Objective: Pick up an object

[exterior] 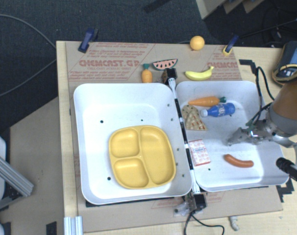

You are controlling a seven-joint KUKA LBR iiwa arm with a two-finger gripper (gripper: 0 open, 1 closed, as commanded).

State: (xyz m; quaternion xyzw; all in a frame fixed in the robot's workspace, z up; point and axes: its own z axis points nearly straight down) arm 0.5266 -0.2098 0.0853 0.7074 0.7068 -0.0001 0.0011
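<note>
The gripper (236, 137) hovers low in the right bin (270, 179) above the toy sausage (238, 161), jaws spread, gripping nothing.

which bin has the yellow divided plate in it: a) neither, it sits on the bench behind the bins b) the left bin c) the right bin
b: the yellow plate lies flat inside the left bin, while the right bin holds the carrot, bottle and sausage.
</note>
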